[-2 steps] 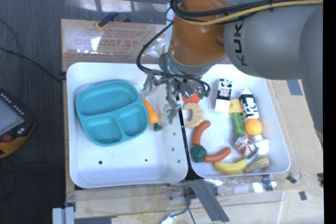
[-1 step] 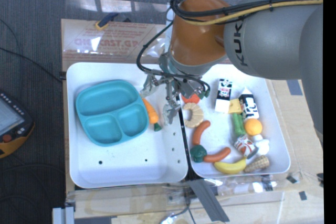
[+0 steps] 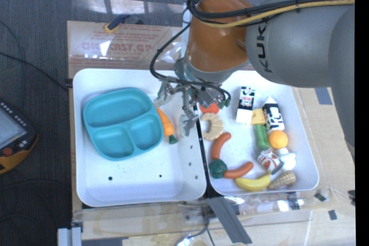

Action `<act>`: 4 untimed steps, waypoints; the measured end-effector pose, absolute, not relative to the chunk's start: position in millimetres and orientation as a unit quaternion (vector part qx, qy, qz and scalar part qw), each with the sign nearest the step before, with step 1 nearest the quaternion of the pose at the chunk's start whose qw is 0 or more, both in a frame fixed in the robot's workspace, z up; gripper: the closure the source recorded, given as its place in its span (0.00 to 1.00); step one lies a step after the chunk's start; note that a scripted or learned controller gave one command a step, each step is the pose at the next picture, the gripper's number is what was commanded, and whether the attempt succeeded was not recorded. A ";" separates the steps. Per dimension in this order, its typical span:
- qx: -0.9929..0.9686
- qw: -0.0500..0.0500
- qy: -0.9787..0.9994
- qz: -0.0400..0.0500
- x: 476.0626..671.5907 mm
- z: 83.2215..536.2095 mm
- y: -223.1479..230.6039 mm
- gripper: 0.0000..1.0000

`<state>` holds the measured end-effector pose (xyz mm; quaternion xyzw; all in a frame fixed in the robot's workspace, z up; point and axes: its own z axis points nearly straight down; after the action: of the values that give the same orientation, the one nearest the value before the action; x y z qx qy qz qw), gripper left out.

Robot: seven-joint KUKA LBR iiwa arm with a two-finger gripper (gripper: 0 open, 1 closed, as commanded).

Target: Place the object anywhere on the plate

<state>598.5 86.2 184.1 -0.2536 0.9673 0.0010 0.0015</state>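
1. Here's the arm (image 3: pixel 300 37), reaching in from the right, orange band above the wrist, with the gripper (image 3: pixel 185 115) hanging over the seam between the two white bins.
2. The fingers (image 3: pixel 187 123) point down near the inner edge of the left bin (image 3: pixel 115 187); whether they are spread or pressed together, I cannot tell from this slant (wrist hardware clutters the view).
3. The toy carrot (image 3: pixel 166 123) lies on the left bin's floor, just left of the fingertips, beside them rather than between them, its length running down and to the right.
4. The carrot sits right against the right-hand rim of the teal plate (image 3: pixel 121 123), not on it. The plate is a three-compartment one and fills the upper left of that bin.
5. Over in the right bin (image 3: pixel 305 124): a ring-shaped pastry (image 3: pixel 211 125) just right of the gripper, a sausage (image 3: pixel 219 145), a green vegetable (image 3: pixel 217 168), a banana (image 3: pixel 252 183), an orange (image 3: pixel 278 139) and a small milk carton (image 3: pixel 246 104).
6. A yellow-and-black device (image 3: pixel 12 138) rests on the carpet at far left.
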 end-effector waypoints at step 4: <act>-0.254 0.002 0.967 0.001 598.5 184.1 86.2 0.00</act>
<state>598.5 86.2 184.1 -0.2536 0.9673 0.0010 0.0015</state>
